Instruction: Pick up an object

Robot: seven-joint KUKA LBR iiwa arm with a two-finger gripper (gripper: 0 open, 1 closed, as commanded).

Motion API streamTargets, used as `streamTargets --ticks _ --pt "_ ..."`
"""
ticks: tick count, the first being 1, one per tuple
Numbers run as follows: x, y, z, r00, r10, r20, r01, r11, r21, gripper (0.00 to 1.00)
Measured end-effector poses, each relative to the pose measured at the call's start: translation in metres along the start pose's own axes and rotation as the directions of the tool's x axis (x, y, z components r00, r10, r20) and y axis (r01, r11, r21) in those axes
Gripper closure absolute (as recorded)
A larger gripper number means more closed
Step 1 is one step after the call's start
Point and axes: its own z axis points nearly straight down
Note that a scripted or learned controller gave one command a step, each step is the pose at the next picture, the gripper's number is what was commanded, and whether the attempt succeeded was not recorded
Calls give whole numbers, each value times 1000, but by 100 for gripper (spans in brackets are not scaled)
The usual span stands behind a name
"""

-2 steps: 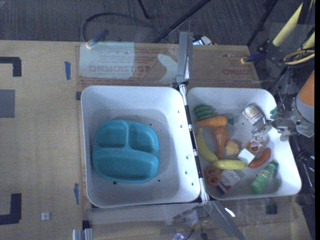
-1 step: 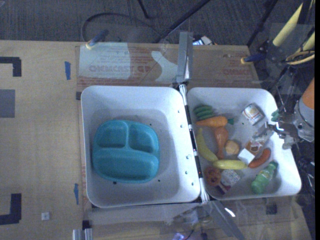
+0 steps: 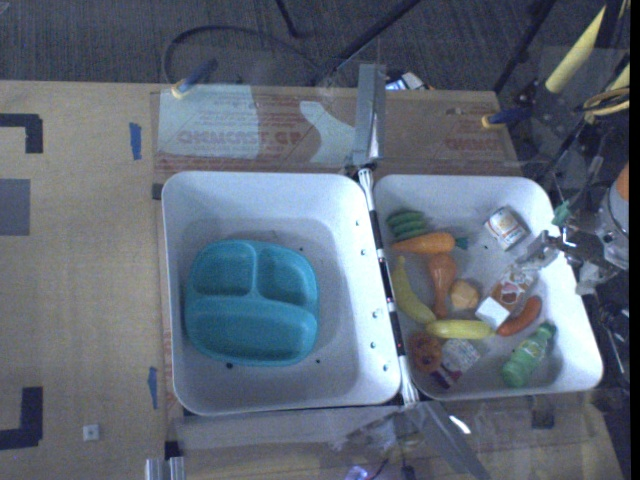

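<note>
The right bin (image 3: 570, 368) holds several toy foods: a carrot (image 3: 428, 242), a green pod (image 3: 407, 221), two bananas (image 3: 408, 290) (image 3: 458, 329), a silver can (image 3: 506, 227), a red sausage (image 3: 520, 316) and a green bottle (image 3: 527, 355). My gripper (image 3: 556, 240) hangs over this bin's right rim, just right of the can and above the sausage. Nothing shows in its grasp. The arm's orange band (image 3: 623, 183) sits at the frame's right edge.
A teal divided plate (image 3: 252, 301) lies in the left bin (image 3: 180, 208). A ridge (image 3: 380, 268) separates the two bins. An orange gourd-shaped toy (image 3: 441, 273), a bread piece (image 3: 464, 294), a white cube (image 3: 491, 312) and a pretzel (image 3: 425, 348) crowd the right bin's middle.
</note>
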Motion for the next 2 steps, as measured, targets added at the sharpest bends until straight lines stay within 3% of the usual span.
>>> streamTargets --ticks 1,2 --pt "51 -13 103 996 -94 -1 94 996 1 0" --pt "50 -13 93 996 -91 0 91 996 0 100"
